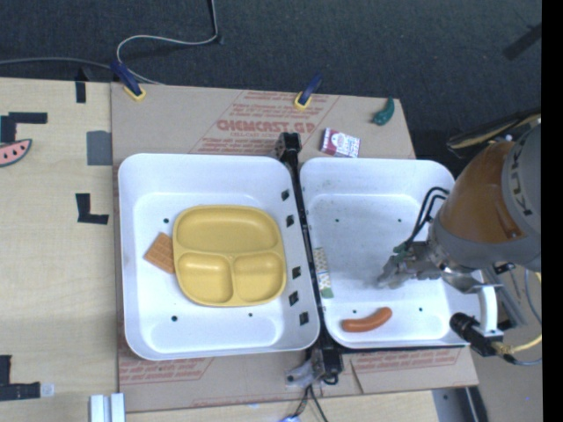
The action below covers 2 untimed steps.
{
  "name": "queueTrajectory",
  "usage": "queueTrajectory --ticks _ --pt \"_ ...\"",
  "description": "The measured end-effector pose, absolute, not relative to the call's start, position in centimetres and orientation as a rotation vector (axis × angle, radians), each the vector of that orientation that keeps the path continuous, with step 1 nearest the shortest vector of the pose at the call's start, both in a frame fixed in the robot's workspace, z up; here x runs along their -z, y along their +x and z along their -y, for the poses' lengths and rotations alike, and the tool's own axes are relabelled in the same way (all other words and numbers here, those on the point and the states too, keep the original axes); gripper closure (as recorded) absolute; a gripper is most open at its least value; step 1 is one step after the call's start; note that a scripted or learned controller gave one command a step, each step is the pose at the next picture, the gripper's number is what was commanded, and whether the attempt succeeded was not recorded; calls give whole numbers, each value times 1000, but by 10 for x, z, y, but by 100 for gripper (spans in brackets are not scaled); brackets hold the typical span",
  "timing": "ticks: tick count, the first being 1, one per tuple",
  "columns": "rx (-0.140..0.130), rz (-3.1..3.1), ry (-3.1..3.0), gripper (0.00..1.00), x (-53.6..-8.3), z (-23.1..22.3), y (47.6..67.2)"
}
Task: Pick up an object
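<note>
A reddish-orange hot dog sausage (pixel 367 320) lies near the front edge of the right bin (pixel 352 183). My gripper (pixel 392 272) hangs low in that bin, above and to the right of the sausage, apart from it. Its fingertips point left and nothing shows between them. A yellow divided plate (pixel 230 254) rests in the left bin (pixel 141 236), with a brown cracker-like piece (pixel 160 253) tucked under its left edge.
A small printed strip (pixel 322 272) lies along the right bin's left wall. On the cardboard behind the bins sit a small red-and-white packet (pixel 339 142) and a teal clip (pixel 383 111). The arm's orange band (pixel 488 202) overhangs the right bin's right side.
</note>
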<state>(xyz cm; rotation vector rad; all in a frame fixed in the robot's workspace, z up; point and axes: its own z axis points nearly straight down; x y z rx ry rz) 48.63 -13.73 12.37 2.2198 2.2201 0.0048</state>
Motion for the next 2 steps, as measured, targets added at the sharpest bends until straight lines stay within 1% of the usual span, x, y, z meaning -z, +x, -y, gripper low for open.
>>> queueTrajectory --ticks 2 --pt "-7 -2225 2220 100 -142 136 487"
